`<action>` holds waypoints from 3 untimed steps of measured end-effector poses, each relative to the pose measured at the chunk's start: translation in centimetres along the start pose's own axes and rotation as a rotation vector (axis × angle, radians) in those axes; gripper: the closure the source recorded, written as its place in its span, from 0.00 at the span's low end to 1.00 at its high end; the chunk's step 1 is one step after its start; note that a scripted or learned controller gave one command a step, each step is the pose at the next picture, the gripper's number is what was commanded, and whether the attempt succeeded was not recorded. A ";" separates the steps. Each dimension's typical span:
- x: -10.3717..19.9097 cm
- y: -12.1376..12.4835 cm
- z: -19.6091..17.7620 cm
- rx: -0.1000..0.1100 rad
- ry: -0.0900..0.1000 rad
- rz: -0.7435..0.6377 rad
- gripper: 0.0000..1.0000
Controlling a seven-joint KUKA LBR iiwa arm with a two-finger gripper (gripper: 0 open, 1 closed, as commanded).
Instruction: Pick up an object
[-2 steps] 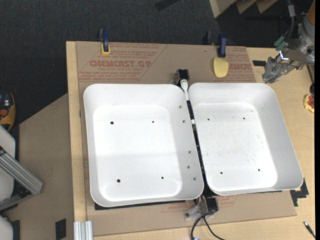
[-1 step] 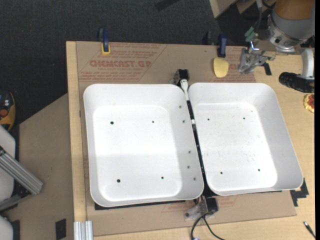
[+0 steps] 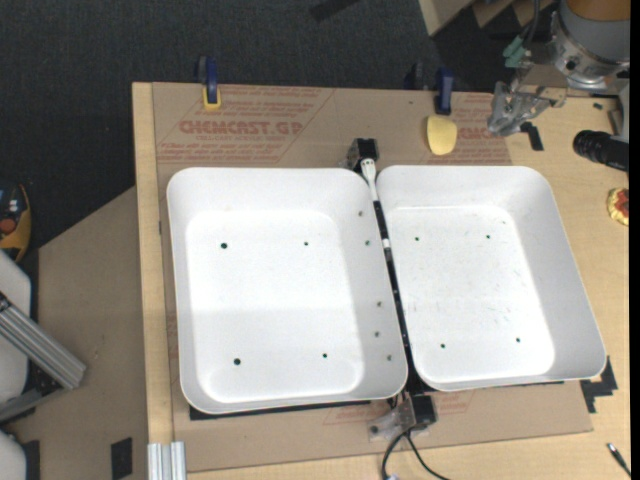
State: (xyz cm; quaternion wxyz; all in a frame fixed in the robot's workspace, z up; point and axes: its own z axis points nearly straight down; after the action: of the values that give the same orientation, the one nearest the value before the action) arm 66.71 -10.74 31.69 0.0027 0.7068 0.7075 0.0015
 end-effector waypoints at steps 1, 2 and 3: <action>10.0 -0.1 0.8 0.008 0.004 -0.006 1.00; 10.4 -1.5 -0.5 0.007 0.002 0.000 1.00; 20.6 -3.5 6.1 0.015 0.005 -0.009 1.00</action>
State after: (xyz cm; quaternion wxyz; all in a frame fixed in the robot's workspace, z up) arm 63.27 9.89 25.57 -0.0044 0.7037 0.7105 -0.0020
